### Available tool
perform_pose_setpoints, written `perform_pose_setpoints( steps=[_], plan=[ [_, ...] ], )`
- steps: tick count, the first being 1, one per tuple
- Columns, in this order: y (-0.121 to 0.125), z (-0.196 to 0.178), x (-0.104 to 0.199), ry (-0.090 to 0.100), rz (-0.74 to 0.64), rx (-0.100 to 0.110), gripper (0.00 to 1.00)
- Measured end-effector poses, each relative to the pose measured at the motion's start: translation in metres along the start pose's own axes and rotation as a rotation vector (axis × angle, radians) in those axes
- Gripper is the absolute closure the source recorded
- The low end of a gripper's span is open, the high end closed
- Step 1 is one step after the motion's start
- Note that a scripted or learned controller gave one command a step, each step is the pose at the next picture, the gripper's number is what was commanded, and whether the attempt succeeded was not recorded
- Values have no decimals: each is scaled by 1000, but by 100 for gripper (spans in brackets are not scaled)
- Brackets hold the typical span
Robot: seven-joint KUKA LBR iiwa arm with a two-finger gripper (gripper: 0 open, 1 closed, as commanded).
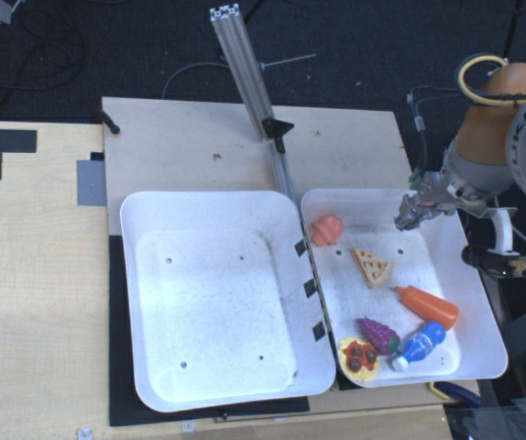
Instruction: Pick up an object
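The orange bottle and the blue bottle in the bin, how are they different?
The orange bottle is longer and thicker; the blue bottle is smaller. The orange one points up toward the left of the camera view, while the blue one slants down to the left, its white end lowest. The orange bottle lies farther up the picture, the blue one below it. Both lie on their sides in the right bin.

Just left of the gripper [411,214] lies a salmon-pink lump [326,230]; below it, a tan lattice-patterned waffle wedge [372,268]. Further below sit an orange bottle [427,304], purple grapes [378,334], a blue bottle [420,345] and a yellow, red-dotted piece [359,357], all in a white bin [483,337].
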State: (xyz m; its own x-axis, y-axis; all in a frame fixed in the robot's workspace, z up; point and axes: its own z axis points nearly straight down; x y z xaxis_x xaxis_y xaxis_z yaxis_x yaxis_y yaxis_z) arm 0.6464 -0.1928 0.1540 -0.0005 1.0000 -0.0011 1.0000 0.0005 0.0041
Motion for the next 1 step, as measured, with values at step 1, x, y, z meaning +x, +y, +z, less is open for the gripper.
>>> perform_pose_setpoints(
  steps=[1],
  plan=[
    [4, -55, -9, 0, 0, 0, 100]
  ],
)
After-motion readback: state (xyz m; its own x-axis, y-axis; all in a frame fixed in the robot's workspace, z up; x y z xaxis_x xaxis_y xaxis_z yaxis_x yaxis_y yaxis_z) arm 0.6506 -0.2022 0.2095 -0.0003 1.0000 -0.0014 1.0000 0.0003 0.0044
